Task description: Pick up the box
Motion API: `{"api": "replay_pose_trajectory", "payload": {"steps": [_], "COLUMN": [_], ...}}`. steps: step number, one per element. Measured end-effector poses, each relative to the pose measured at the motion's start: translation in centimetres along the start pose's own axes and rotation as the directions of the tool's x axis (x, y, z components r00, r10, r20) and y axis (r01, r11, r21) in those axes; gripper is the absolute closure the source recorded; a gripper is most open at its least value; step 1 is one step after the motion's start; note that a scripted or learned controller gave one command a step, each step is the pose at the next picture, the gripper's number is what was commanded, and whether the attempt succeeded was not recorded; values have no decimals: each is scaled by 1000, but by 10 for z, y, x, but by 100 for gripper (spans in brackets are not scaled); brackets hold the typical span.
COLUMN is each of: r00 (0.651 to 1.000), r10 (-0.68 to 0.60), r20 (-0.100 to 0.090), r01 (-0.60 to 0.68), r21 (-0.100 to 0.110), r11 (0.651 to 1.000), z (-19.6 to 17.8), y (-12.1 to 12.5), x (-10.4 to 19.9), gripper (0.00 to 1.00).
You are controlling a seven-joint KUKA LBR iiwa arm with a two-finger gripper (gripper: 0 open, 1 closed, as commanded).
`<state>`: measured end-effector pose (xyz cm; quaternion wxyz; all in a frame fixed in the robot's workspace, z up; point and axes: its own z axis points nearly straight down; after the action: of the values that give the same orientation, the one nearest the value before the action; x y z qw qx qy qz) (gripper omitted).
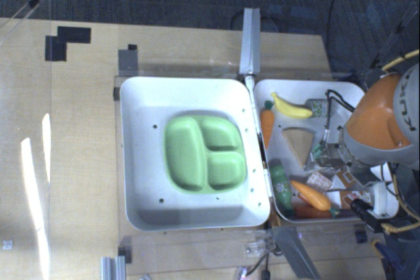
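The box [321, 179] lies just under the tool [326, 153] (grip state: cannot tell), crowded by a carrot [310, 194], so it may snag that instead.

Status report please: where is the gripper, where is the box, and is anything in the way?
Gripper low in right bin. Box just below it, among clutter. Carrot and green bottle crowd it.

Tray [205, 153] in left bin [141, 141]; banana [292, 108] (far end) in right bin [348, 86]
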<state>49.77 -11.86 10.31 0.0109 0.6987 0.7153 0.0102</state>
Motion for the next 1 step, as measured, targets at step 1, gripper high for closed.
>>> {"api": "replay_pose_trajectory", "payload": {"steps": [1], "r00": [1000], "r10": [3], "r20": [1], "r01": [-3], "r21": [23], "r11": [1000], "z": [-122], "y": [-6], "x": [-26], "gripper": [100]}}
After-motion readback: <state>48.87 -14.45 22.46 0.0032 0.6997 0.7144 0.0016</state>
